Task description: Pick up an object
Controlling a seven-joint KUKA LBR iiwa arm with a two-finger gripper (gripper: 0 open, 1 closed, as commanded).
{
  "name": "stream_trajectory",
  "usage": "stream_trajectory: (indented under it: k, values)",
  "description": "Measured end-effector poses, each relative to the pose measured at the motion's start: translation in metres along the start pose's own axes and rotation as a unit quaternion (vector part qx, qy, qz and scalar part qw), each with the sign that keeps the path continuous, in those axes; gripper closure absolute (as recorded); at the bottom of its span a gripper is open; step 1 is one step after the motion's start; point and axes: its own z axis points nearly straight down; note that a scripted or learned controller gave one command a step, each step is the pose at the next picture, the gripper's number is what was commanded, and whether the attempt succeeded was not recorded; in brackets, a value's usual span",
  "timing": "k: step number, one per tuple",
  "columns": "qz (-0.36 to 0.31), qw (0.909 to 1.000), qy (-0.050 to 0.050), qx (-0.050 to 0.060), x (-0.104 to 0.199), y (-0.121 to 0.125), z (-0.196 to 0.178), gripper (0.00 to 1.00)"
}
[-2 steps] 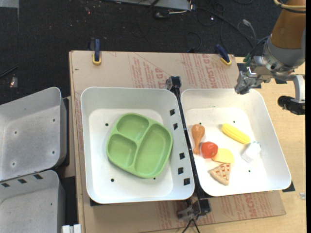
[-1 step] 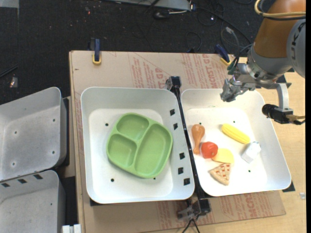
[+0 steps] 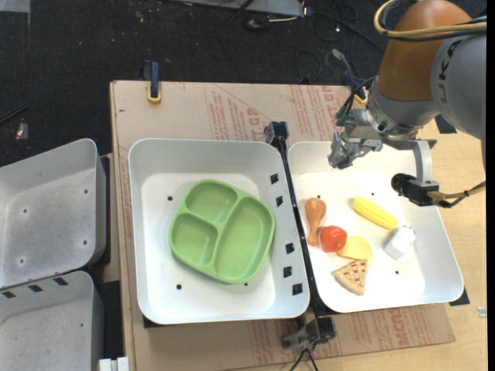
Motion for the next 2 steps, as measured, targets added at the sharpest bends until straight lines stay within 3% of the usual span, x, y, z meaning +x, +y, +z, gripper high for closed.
stream_trajectory:
  k: [2]
  values:
    - [-0.001, 1.0, 0.0, 0.0, 0.104, -0.031, -0.01, 1.0]
